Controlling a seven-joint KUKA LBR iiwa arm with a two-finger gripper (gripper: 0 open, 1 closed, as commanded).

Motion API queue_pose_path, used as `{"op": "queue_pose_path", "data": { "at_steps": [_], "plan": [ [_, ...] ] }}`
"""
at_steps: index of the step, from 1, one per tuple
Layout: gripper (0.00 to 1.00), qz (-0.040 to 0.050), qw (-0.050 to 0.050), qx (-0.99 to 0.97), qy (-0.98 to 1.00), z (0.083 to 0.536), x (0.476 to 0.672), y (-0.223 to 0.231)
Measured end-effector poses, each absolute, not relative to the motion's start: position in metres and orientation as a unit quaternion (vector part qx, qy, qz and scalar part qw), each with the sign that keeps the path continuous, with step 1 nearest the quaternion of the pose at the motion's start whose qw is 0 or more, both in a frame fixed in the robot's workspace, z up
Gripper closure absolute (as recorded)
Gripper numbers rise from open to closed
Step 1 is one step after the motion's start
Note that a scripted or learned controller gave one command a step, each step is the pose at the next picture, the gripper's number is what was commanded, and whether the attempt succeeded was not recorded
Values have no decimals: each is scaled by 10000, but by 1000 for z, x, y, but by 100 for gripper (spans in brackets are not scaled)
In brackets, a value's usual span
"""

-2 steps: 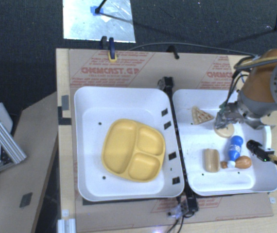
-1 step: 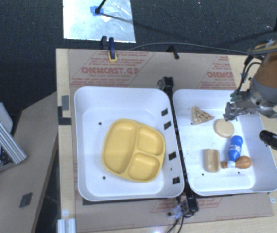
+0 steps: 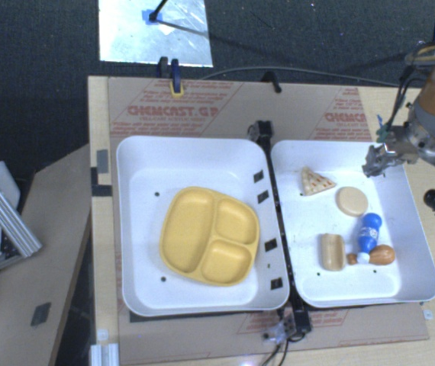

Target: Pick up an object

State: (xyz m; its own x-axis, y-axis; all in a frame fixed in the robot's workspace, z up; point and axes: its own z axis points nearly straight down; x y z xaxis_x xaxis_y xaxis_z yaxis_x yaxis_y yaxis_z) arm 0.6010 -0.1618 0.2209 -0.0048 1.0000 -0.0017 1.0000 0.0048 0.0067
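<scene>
Camera view: your gripper hangs over the right bin's far edge; its state can't be told. The round biscuit lies nearest, just down-left of it, with the bottle beyond, long axis near upright in frame.
</scene>
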Motion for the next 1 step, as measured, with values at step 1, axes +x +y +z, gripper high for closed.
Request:
{"op": "queue_pose_path", "data": {
  "at_steps": [1],
  "plan": [
    [100, 15, 3, 7038, 7104, 233, 585, -111]
  ]
}}
